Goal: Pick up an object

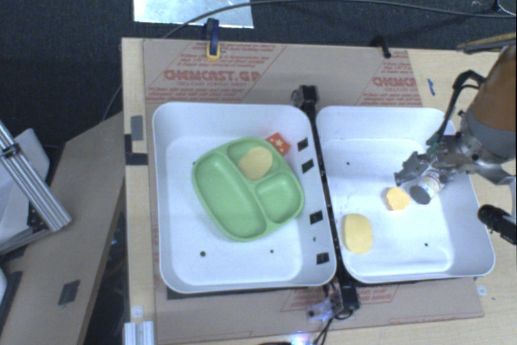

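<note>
My gripper (415, 178) hangs low over the right bin (355, 133), reaching in from the right. Just below its tip lies a small yellow chunk (397, 199), close to or touching the fingers. A larger yellow oval piece (358, 233) rests nearer the front of the same bin. In the left bin (174, 174) a green divided plate (234, 198) carries a pale yellow piece (257, 164) in its upper compartment. A small orange-red block (279, 144) sits just behind the plate.
Black clips (311, 166) line the seam between the two bins. The bins rest on a cardboard sheet (242, 69). A cable (452, 105) loops beside the arm's wrist at the right.
</note>
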`<state>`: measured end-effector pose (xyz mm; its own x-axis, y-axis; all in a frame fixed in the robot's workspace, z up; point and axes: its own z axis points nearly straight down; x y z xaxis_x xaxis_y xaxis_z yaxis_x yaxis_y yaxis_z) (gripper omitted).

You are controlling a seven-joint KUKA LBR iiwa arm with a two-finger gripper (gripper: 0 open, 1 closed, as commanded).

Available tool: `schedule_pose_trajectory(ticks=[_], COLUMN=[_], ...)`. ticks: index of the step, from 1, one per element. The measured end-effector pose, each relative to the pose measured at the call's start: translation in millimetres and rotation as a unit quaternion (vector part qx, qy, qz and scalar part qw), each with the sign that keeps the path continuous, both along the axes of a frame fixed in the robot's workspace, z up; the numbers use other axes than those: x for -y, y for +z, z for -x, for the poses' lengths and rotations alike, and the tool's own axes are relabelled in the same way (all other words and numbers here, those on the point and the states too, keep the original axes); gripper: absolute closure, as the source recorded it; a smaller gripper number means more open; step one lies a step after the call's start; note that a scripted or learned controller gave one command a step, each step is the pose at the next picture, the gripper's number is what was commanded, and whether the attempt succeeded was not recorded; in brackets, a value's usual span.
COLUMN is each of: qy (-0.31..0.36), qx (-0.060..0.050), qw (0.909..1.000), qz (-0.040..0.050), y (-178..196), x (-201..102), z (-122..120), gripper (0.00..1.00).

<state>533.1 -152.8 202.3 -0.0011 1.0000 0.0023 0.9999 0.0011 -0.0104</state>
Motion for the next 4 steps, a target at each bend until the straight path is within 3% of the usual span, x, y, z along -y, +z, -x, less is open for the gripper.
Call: schedule_pose_trajectory(ticks=[1, 2, 3, 4], qy=[0.001, 0.000, 0.004, 0.005], qx=[0.006, 0.003, 0.016, 0.017], qw=[1.0000, 1.0000, 0.9999, 0.9998], qz=[0.0012, 0.0006, -0.0011, 0.0009], y=[6, -57, -98, -100], x=[0, -2, 3, 1], z=[-3, -3, -12, -16], gripper=[0.00, 0.00, 0.00, 0.00])
